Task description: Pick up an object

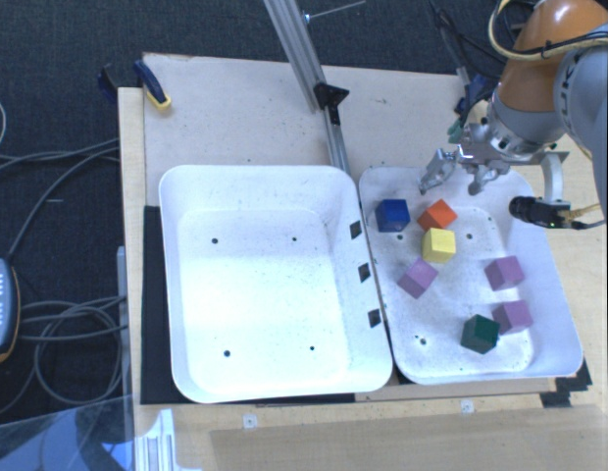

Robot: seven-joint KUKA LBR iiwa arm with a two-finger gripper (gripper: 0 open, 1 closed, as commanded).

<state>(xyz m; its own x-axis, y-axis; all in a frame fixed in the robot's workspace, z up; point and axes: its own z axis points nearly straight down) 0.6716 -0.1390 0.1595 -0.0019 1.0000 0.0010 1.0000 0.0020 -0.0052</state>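
Near the front edge of the right bin (539,361): a green cube (479,334), with purple cubes (507,292), a yellow cube (439,245), an orange cube (439,214) and a blue cube (391,215) farther back, all loose and ungrasped. At the far edge, above the orange cube: the gripper (451,178), fingers spread apart and holding nothing, probably placed for a descent.

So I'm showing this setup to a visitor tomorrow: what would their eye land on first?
Probably the cluster of coloured blocks in the right bin: a blue cube, an orange cube and a yellow cube close together, with three purple blocks and a green cube nearer the camera. Next, the gripper poised above that bin's far edge, fingers spread and holding nothing.
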